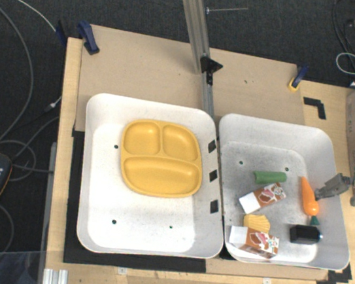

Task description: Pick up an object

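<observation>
Nearest the camera, a small printed carton (257, 240) lies at the front edge of the right bin (258, 131), touching a yellow ridged piece (257, 221) just behind it. Farther back from that carton sits a second printed box (263, 197), tilted, and beyond it a green cylinder (270, 177) lying on its side. To the carton's right rests a black block (304, 234); behind the block an orange carrot (309, 196) lies lengthwise, its tip pointing toward the front. The grey claw (333, 186) reaches in from the right edge just beside the carrot, above the bin's right wall; whether its fingers are apart or together cannot be told from this angle. Well to the carton's left, the left bin (89, 224) carries a yellow divided plate (160, 158). A metal pole (200, 35) crosses the wooden worktop (142, 66) behind both bins.
</observation>
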Available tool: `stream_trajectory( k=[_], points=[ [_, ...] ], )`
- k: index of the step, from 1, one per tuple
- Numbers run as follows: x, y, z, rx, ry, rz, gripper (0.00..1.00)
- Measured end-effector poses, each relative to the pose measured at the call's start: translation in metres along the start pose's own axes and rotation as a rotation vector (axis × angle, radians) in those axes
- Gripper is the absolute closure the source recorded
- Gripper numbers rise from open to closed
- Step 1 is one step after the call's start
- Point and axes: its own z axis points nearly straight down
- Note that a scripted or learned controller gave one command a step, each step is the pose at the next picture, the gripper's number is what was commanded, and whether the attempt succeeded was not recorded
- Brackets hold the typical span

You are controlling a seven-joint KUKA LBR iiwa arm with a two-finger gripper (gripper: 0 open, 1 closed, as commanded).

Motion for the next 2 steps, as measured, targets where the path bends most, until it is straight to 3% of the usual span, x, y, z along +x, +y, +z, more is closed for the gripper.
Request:
stream_trajectory(
  k=[1,2],
  points=[
    [0.000,0.000,0.000,-0.001,0.000,0.000,0.00],
    [0.001,0.003,0.042,0.005,0.002,0.001,0.00]
  ],
)
